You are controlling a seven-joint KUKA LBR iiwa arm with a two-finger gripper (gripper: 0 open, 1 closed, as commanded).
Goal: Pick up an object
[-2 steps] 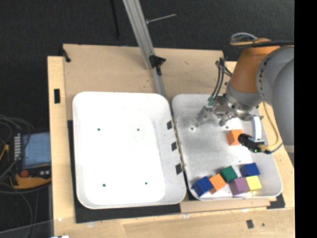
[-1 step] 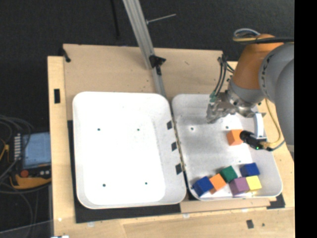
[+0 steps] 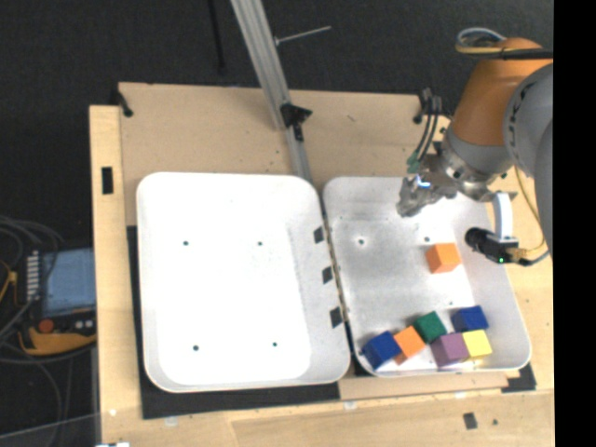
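**Claw Over the Right Bin, Ahead of a Pick**

The grey arm with its orange band (image 3: 484, 96) reaches in over the counter's right edge and holds the claw (image 3: 413, 198) above the far part of the shallow white right-hand bin (image 3: 372, 208). Nothing sits between its fingers; whether they are spread or closed cannot be told from this angle.

The candidate objects all lie in that bin. A single orange cube (image 3: 443, 257) sits apart, near the bin's right wall and closest to the claw — judged the easiest target, since no neighbour blocks the fingers. The rest crowd the near edge: a blue cube (image 3: 381, 347), a second orange cube (image 3: 409, 342), a green cube (image 3: 430, 326), a purple cube (image 3: 451, 348), a yellow cube (image 3: 478, 344) and another blue cube (image 3: 470, 319) — touching or nearly so, which would hamper a clean grasp.

The shallow white left-hand bin (image 3: 233, 277) lies alongside.
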